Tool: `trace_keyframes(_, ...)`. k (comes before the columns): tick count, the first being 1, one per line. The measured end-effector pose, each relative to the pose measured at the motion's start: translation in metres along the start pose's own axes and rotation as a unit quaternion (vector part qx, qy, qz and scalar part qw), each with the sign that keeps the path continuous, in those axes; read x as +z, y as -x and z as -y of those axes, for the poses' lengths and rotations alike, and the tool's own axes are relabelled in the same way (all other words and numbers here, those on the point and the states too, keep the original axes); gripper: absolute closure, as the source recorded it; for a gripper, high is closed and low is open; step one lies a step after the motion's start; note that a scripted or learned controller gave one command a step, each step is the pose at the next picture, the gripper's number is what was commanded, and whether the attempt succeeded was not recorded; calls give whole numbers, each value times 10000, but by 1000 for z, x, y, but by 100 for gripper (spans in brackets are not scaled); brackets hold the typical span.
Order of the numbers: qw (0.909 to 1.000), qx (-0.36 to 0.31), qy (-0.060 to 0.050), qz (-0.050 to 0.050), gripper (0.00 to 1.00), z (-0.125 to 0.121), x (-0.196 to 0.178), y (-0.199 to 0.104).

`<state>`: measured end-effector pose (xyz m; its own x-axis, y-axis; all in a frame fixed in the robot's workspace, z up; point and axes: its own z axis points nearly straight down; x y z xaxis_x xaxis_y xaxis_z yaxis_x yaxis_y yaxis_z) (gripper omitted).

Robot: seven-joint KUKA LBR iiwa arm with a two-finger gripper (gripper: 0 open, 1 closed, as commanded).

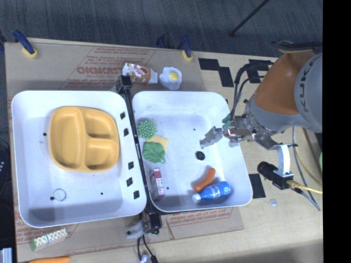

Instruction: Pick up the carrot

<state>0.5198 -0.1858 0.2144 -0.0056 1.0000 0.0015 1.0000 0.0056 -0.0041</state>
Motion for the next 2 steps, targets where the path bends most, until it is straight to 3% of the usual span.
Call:
trace_keyframes(1,9975,-713,10,7,0,-47,30,-54)
trace_keyframes(2,10000,2,-8,1,0,-73,78,-78)
